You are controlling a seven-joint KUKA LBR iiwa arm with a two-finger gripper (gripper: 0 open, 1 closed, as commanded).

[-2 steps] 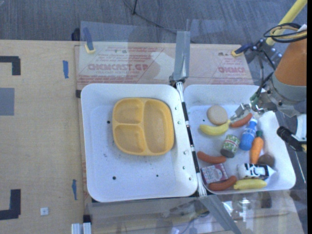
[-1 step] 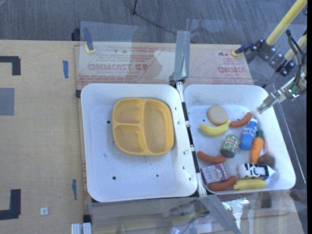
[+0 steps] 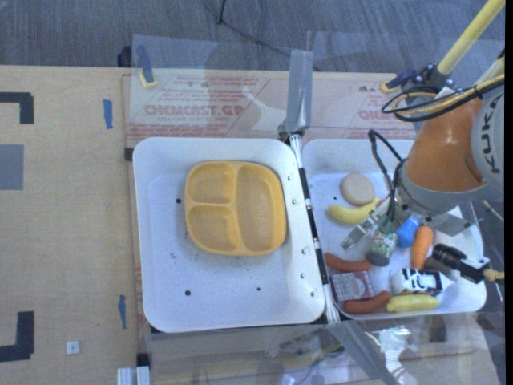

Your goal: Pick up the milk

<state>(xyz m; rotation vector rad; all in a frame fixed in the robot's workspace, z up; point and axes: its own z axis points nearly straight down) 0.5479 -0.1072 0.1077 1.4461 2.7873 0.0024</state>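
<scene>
The milk (image 3: 419, 281) is a small white carton with black patches. It lies in the right bin (image 3: 321, 184) near the front right corner. My gripper (image 3: 373, 235) hangs low over the middle of that bin, up and to the left of the milk and apart from it. It sits between a banana (image 3: 351, 212) and a small grey-green bottle (image 3: 382, 247). The grey and orange arm (image 3: 441, 155) above hides part of the bin's right side.
Around the milk lie an orange carrot (image 3: 422, 247), a blue piece (image 3: 407, 233), a yellow banana (image 3: 412, 301), two sausages (image 3: 347, 261), a red packet (image 3: 351, 284) and a tan cookie (image 3: 357, 188). A yellow divided plate (image 3: 236, 208) sits in the left bin (image 3: 160, 239).
</scene>
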